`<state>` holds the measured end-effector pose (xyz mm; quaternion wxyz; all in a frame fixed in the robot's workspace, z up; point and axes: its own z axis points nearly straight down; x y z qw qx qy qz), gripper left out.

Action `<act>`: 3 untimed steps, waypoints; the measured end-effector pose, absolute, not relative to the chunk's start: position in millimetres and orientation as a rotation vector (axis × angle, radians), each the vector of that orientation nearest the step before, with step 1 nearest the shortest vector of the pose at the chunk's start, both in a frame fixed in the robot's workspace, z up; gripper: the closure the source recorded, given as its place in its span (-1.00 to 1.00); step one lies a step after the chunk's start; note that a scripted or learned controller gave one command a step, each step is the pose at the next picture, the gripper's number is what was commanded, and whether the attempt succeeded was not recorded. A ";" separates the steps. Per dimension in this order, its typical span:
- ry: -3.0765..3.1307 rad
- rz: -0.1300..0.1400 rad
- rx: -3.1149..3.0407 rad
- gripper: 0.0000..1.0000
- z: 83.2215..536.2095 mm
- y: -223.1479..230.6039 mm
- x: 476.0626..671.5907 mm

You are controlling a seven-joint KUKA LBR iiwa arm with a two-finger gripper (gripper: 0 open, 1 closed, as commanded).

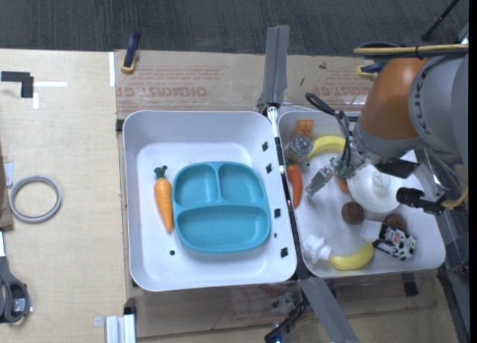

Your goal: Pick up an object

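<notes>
Camera view looks down on the right bin [440,259], where a carrot [295,185] lies against the bin's left wall, its long axis running up and down the picture, parallel to that wall. It lies just to the left of the gripper [322,180], slightly lower in the picture, and by my judgement it is the nearest thing the arm could take. The gripper reaches in from the right and slants down toward the lower left; its metal tip shows near the carrot, but I cannot tell whether it is released or clenched, and nothing is visibly held in it. Since the carrot lies along the wall, a grasp would likely need to close across its narrow width, and the wall beside it leaves little room on that side. Above the gripper lies a banana [328,145], curving left to right, with a small orange block [305,126] beyond it. Below and to the right of the gripper sit a white cup [375,189], a brown ball [353,212], a second banana [352,259] and a black-and-white toy [397,242]. Well to the left, in the other bin [138,185], rest a blue tray [221,207] and another carrot [163,198].
</notes>
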<state>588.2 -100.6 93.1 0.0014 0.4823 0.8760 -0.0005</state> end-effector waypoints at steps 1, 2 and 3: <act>2.762 -0.002 1.487 -1.00 108.1 -181.1 659.4; 2.756 -0.001 1.477 1.00 120.6 -180.3 662.3; 2.757 -0.001 1.477 -1.00 120.5 -180.1 662.3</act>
